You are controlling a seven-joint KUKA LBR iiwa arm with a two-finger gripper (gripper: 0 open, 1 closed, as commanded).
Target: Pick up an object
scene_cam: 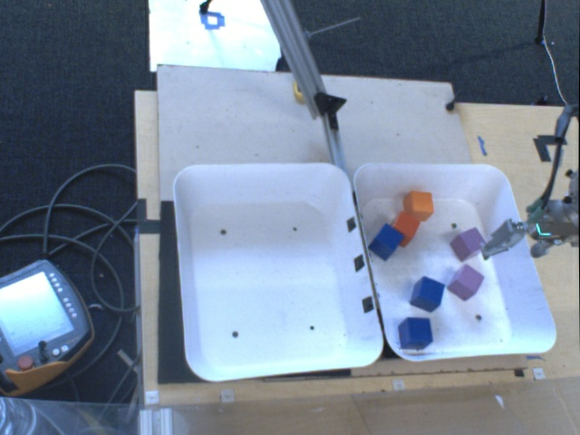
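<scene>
While the pincer (504,239) is reaching in over the right rim of the right bin (526,333), nothing is sitting between its tips, so the pick is not yet made; whether the tips are spread or pressed together I cannot tell, since they are reading as one pale wedge at this slant. It is hanging just beside the upper purple cube (468,243), which is lying near the bin's right wall, and that cube is looking like the likeliest target.

Just below it, the second purple cube (466,282) is resting apart from the first. Toward the bin's middle, a blue cube (427,293) is sitting, with another blue cube (415,333) near the front edge. Against the left wall, a third blue cube (386,241) is touching a tilted orange cube (407,227), and a second orange cube (418,204) is lying just behind it toward the back edge.

Beside all this, the left bin (208,243) is holding no cubes.

As I am judging it, the approach is under way at most; closing on a cube and lifting it off the bin floor are both remaining.
</scene>
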